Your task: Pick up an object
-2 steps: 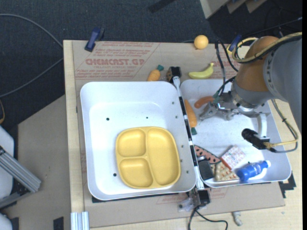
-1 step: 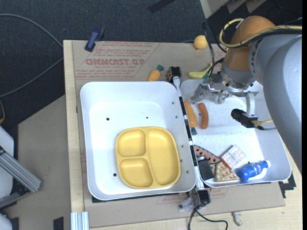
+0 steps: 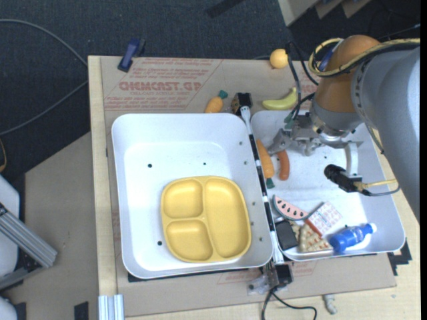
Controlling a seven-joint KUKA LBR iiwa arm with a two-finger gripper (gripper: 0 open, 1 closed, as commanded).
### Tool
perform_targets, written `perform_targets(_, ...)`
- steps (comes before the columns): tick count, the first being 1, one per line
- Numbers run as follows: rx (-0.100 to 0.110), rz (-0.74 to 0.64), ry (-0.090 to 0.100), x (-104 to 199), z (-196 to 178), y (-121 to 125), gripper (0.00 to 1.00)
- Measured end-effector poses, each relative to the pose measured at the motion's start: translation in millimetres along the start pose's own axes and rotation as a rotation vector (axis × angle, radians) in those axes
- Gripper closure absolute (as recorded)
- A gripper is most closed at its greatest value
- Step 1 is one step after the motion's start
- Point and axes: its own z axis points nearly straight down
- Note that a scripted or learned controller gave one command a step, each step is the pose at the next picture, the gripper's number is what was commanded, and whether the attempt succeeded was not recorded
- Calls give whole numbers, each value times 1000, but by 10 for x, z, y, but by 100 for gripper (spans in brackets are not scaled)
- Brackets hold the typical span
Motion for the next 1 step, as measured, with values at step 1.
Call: perform_targets(1,-2,-1,-1,3,-103,5,100)
